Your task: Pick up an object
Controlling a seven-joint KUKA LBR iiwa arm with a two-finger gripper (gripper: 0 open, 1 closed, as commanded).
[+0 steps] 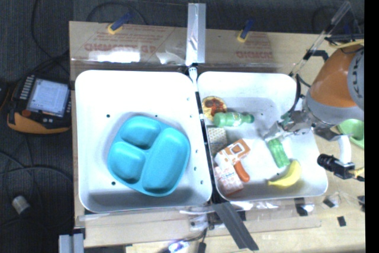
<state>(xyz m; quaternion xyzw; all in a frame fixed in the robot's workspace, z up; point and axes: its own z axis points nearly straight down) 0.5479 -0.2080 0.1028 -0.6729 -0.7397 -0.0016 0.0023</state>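
Note:
The right bin [251, 83] holds several objects. A green bottle [232, 119] lies near its left wall, with a small round pizza-like toy [213, 105] behind it. An orange and white carton [233, 154] lies beside an orange carrot-like piece [241, 173]. A yellow banana [286, 175] rests at the front right, with a light green cylinder [277, 152] just behind it. My gripper [282, 127] hangs low over the right half of this bin, just above the green cylinder and to the right of the bottle. Nothing visibly sits in it.
The left bin [95, 98] holds a blue divided plate [148, 155]. A grey mesh piece [217, 138] leans at the divider between the bins. A handheld screen device [41, 101] lies left of the bench. Small parts and a green item [354, 127] sit at the right edge.

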